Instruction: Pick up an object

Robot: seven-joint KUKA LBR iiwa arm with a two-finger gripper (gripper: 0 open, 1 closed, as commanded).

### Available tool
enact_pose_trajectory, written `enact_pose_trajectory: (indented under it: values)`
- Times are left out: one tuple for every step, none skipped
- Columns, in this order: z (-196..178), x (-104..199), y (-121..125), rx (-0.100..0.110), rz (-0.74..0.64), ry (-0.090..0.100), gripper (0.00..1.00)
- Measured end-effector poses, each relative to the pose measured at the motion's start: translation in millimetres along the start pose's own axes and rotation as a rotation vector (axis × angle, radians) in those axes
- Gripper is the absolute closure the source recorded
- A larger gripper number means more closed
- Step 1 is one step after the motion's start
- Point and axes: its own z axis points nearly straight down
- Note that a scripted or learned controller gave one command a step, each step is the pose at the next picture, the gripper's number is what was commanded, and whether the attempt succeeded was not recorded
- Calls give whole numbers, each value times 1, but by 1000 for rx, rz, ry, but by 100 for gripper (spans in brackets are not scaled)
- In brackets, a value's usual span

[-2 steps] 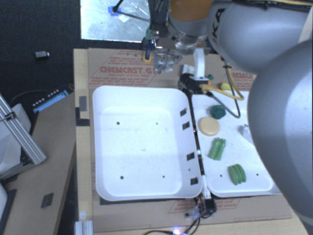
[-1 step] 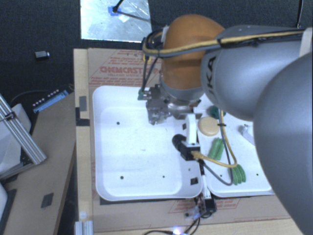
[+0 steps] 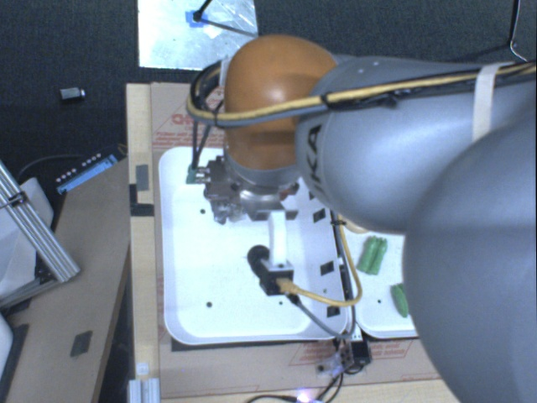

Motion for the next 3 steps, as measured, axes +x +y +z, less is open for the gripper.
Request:
enact_pose_trajectory:
  values:
    - [-216,-5,63,-20,7,4,100]
    - [-222,-39,128,-5,14,-3,100]
    - [-218,-95,139,-2,14,-4,100]
